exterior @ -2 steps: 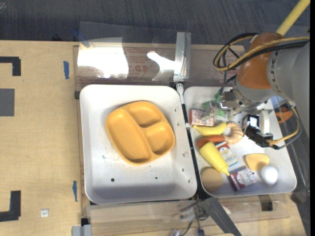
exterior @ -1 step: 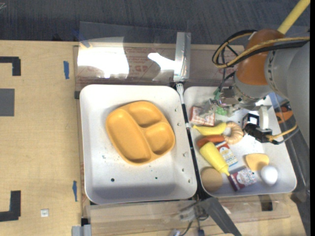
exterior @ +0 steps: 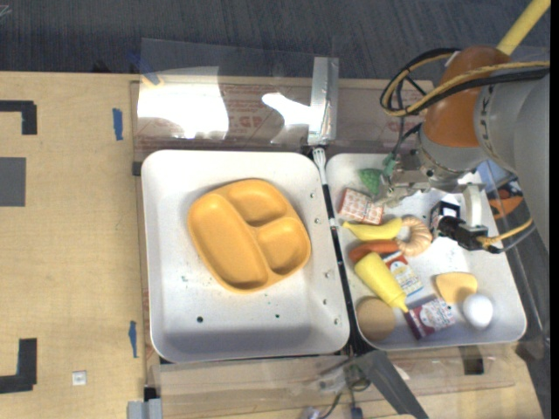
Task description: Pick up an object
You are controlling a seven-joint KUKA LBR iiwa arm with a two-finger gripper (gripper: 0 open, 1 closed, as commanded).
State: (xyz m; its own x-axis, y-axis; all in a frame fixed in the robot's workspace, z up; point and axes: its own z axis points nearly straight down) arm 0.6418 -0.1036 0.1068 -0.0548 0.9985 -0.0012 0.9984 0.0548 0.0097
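Observation:
The right white bin [exterior: 511, 295] holds several small items. Among them are a green piece [exterior: 373, 180], a red-and-white packet [exterior: 360, 206], a banana [exterior: 376, 230], a tan pastry [exterior: 416, 235], a yellow squeeze bottle [exterior: 382, 278], a brown ball [exterior: 376, 318], a maroon packet [exterior: 430, 315], an orange wedge [exterior: 454, 285] and a white egg [exterior: 479, 309]. My gripper [exterior: 406, 182] hangs low over the far end of this bin, just right of the green piece and above the banana. The grey arm with its orange band [exterior: 458, 112] covers the bin's far right corner.
The left white bin [exterior: 166, 260] carries a yellow divided plate [exterior: 249, 232] in its middle. A clear plastic panel [exterior: 227, 107] stands behind the bins. Cables [exterior: 410, 85] loop off the wrist. Bare wooden bench [exterior: 61, 234] lies to the left.

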